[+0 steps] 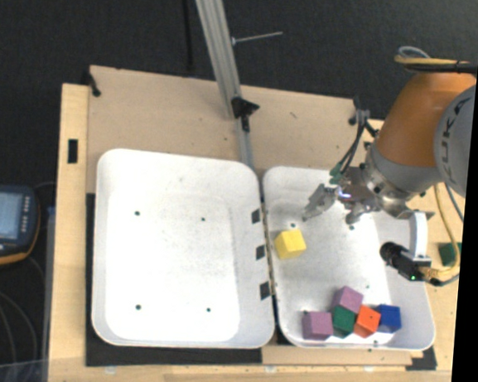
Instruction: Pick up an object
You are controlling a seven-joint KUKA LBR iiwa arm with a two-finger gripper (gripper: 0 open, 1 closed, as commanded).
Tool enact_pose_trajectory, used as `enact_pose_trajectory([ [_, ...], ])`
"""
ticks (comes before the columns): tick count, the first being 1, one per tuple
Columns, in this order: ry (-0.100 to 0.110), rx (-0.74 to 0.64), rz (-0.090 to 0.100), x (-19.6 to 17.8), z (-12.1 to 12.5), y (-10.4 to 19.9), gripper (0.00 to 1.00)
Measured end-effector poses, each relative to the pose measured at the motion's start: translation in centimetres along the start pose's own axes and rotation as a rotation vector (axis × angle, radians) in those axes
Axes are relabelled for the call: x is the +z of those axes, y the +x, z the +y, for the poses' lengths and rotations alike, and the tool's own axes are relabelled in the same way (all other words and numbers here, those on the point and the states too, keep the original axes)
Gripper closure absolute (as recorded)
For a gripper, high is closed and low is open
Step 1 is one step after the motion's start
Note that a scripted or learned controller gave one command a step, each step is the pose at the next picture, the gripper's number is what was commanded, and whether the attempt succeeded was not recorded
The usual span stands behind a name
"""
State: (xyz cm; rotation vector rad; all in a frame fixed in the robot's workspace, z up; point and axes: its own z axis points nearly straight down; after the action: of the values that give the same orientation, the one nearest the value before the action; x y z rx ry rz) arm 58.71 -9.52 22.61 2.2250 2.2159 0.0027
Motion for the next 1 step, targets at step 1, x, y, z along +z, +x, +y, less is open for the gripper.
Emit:
enact_pose_trajectory([
  [1, -0.027, -0.006, -0.004, 10.04, -0.16, -1.22, 0.00],
])
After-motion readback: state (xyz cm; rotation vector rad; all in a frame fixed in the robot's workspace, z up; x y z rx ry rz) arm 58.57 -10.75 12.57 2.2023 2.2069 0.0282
